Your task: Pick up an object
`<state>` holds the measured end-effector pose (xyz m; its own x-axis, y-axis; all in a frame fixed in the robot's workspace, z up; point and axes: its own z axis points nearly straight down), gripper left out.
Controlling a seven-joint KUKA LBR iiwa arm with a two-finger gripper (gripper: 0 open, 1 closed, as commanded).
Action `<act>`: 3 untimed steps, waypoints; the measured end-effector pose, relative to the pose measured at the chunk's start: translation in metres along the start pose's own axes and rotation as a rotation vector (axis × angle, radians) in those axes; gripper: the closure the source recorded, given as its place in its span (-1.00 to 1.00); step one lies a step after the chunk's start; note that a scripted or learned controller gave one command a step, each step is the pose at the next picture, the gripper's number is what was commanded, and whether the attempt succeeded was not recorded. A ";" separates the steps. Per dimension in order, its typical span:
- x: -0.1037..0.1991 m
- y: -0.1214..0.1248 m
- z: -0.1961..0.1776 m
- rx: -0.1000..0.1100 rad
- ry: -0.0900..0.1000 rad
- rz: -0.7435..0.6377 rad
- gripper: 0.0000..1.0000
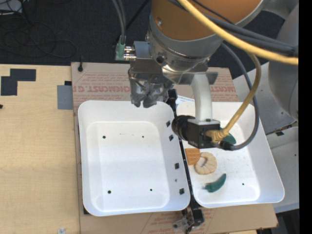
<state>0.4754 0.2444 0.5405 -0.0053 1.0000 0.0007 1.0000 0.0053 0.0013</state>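
Cables and the arm's big orange-banded body hide much of the right bin (265, 179), and the bin's far wall is covered by the wrist. Against that bin's left wall lie three small things: a round tan shell-like piece (206, 163), an orange scrap (192, 154) touching it on the far-left side and partly hidden under the black fitting, and a green curved piece (216, 183) just nearer the camera. The green piece's long axis runs on a slant, its thicker end toward the bin's near-left, its tip up and to the right. The end effector (146, 99) hangs over the far rim of the left bin (92, 179); whether it is apart or together I cannot tell.
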 end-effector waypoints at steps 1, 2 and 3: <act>-0.037 0.000 0.003 0.007 -0.003 0.007 1.00; -0.002 -0.002 0.180 0.021 -0.010 0.002 1.00; -0.003 0.000 0.171 0.006 -0.003 0.007 -1.00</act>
<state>0.4758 0.2415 0.3698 0.0016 1.0000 -0.0020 1.0000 -0.0016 -0.0042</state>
